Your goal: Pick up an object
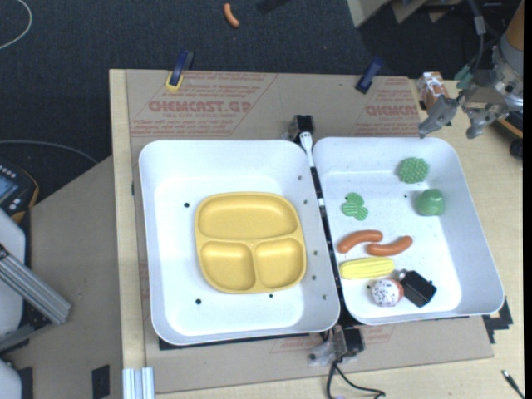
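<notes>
Claw (455, 125) spread wide, holding nothing; green ball (413, 169) lies just below-left

The arm (509, 65) is cut off by the right edge; only its wrist end shows. Pincer (455, 123): finger spacing too small to judge. The black object (417, 288) partly overlaps the speckled ball (384, 292); its identity is unclear. Printed lettering on the bench (249, 98) is cut short by the bins.

both bins (158, 223) look like smooth glossy white plastic; the yellow tray (249, 241) is smooth matt plastic; the surface (249, 102) looks like brown matt cardboard.
</notes>
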Motion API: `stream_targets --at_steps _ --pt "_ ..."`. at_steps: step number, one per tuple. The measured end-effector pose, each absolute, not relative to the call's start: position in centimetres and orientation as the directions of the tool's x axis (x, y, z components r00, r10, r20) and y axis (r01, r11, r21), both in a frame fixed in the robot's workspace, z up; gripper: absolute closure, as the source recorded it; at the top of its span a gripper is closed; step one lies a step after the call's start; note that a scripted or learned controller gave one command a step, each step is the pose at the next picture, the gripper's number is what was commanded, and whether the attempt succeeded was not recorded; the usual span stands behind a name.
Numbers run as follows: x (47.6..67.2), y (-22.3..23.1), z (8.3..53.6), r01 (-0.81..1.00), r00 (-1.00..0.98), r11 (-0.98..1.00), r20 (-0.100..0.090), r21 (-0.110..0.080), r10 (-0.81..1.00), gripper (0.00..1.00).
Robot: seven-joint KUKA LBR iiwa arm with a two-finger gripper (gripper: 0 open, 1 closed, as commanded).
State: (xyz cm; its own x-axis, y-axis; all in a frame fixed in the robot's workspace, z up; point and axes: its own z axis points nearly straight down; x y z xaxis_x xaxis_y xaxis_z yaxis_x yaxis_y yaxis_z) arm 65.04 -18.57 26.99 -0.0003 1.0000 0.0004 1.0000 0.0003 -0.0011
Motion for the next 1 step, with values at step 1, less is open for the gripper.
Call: stream_targets --at_steps 1 --pt "65.15 -18.38 20.61 1.0 -0.001 0.001 0.002 -0.007 1.0 0.0"
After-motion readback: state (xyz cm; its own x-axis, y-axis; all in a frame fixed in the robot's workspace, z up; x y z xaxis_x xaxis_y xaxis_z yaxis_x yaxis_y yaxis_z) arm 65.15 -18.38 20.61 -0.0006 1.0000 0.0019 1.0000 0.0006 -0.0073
